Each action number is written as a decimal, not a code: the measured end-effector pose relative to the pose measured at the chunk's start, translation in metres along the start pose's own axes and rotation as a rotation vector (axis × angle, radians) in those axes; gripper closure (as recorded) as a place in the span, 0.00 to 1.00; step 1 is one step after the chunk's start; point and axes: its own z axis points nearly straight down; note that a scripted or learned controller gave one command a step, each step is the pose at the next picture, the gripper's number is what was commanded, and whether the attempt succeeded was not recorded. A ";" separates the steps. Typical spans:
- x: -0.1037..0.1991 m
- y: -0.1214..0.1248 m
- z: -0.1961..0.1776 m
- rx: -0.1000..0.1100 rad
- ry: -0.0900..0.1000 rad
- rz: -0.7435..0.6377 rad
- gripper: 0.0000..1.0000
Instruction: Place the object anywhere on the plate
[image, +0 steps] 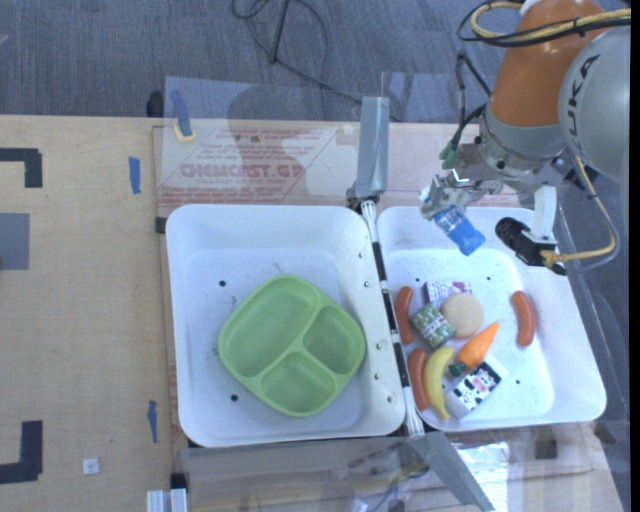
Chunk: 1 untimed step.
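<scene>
A green plate (292, 345) with three compartments lies in the left bin (200, 250). My gripper (448, 207) hangs over the back of the right bin (570, 380), well to the right of the plate. A small blue bottle (464, 232) sticks out from between its fingers, tilted down to the right and lifted off the bin floor. The gripper is shut on that bottle.
Several toy foods lie in the right bin: a red sausage (403, 308), another sausage (522, 318), a carrot (478, 345), a banana (436, 380), a beige ball (463, 313) and a black-and-white box (475, 385). A raised divider (378, 290) runs between the bins.
</scene>
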 end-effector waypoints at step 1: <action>0.076 -0.059 0.035 0.002 0.002 -0.067 1.00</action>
